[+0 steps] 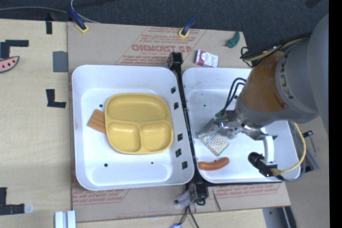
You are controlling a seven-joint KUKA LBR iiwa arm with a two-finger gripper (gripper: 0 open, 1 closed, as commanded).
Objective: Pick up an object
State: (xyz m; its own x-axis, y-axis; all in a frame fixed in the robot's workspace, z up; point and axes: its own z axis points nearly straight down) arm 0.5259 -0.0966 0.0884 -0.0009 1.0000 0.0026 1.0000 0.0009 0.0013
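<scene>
One small packet (216,142) and one sausage (213,163) are lying in the right bin (200,83). The gripper (222,126) is hovering just above the packet; grip state indeterminable. One yellow divided plate (140,122) is occupying the left bin (85,115).

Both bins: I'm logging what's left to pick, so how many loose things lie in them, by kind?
Yellow plastic divided tray, left bin: 1
Flat brown wooden piece tucked beside the tray, left bin: 1
Orange-brown toy sausage, right bin: 1
Small pale patterned packet by the gripper, right bin: 1
Total: 4
</scene>
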